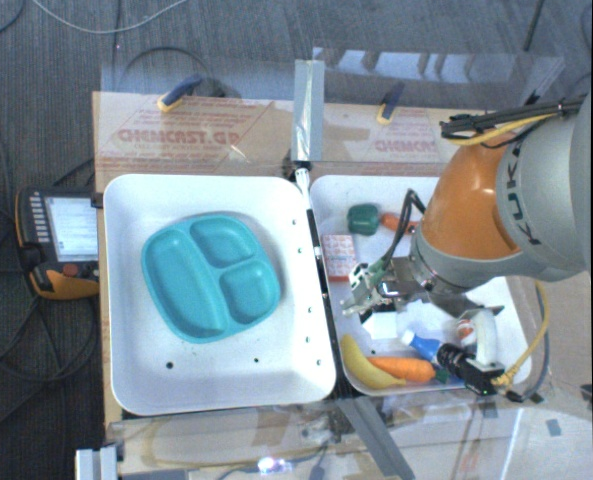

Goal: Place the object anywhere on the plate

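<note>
End effector (368, 290) hangs low in right bin (516, 193), over the clutter; can't tell its state. Plate (211, 277): 1, teal, rounded square w/ 3 compartments, flat in left bin (126, 368). Right bin holds 1 banana (361, 365), 1 carrot (406, 368) touching it, 1 green block (363, 218) near back, 1 red-white packet (337, 252).

Plate (211, 278) in left bin (126, 368), carrot (404, 369) in right bin (326, 193)
</note>
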Action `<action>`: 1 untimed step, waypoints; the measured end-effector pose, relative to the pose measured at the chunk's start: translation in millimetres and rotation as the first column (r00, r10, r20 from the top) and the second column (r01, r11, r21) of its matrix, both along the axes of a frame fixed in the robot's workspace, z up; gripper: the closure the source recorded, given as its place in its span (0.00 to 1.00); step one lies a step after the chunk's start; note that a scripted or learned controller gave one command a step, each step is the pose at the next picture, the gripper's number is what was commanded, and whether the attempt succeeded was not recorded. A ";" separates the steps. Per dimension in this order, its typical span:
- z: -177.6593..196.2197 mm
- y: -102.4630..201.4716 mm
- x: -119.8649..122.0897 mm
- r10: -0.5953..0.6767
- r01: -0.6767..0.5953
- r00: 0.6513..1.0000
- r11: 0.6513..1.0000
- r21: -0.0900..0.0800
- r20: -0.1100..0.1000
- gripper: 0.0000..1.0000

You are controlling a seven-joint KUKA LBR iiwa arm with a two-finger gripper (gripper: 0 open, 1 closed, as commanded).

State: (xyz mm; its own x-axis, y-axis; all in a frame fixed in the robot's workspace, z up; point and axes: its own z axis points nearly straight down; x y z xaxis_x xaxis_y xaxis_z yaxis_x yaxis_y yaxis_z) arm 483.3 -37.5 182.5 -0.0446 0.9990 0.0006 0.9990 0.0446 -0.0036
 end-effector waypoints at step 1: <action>-0.1 78.1 21.1 0.269 -0.269 0.963 0.963 0.000 -0.001 1.00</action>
